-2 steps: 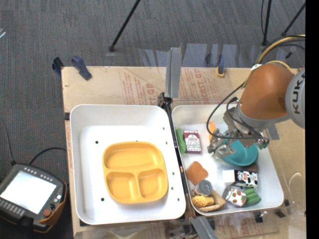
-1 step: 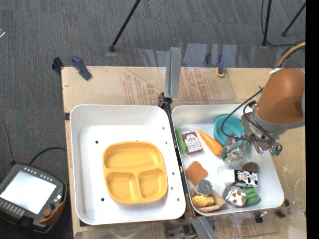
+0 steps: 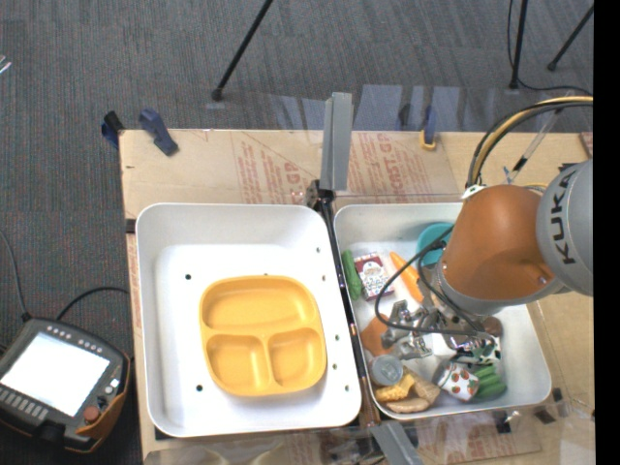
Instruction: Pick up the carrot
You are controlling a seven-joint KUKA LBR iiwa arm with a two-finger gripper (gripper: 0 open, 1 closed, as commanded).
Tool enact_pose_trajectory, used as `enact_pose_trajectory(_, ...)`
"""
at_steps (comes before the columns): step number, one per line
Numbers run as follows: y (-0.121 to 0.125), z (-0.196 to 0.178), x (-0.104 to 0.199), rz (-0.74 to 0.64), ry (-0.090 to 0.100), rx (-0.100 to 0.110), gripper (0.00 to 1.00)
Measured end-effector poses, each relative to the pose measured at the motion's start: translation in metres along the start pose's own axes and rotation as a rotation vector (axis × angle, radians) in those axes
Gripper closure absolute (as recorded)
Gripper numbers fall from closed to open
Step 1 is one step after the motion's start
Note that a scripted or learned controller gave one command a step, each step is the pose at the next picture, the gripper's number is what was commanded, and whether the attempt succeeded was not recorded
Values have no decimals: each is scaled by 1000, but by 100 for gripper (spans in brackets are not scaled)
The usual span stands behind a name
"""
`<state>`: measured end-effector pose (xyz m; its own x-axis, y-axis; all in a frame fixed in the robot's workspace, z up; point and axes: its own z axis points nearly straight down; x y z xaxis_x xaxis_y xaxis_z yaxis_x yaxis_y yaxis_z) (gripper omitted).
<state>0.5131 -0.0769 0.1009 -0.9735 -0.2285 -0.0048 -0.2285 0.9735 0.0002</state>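
Arm: grey KUKA arm with its orange band (image 3: 494, 245) rises closest to the lens, over the right white bin (image 3: 538, 361) and covering much of its middle.
Gripper: two-finger metal gripper (image 3: 426, 332) hangs low among the clutter near the bin's centre; whether it is open or closed I cannot tell, since cables and brackets hide it.
Carrot: orange carrot (image 3: 409, 277) lies in the bin's upper left part, just beside a green cucumber-like piece (image 3: 352, 271) and a small printed packet (image 3: 370, 271), its lower end running under the wrist.
Other contents: grey round cap (image 3: 387, 369), tan crackers (image 3: 402, 392) and green toy pieces (image 3: 489, 384) along the bin's near edge; teal bowl (image 3: 434, 238) towards the far edge.
Left bin: left white bin (image 3: 174, 260) holds a yellow three-compartment plastic plate (image 3: 262, 335) at its centre.
Risk: crowding, in my judgement; neighbours touching the carrot could be pinched instead, or the tapered carrot could slip out of the grip.
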Motion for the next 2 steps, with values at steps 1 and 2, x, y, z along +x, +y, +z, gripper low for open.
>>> enact_pose_trajectory(1, 42, -88, 17, 190, 0, 0, 100)
enact_pose_trajectory(2, 83, -156, 9, 378, 2, 0, 100)
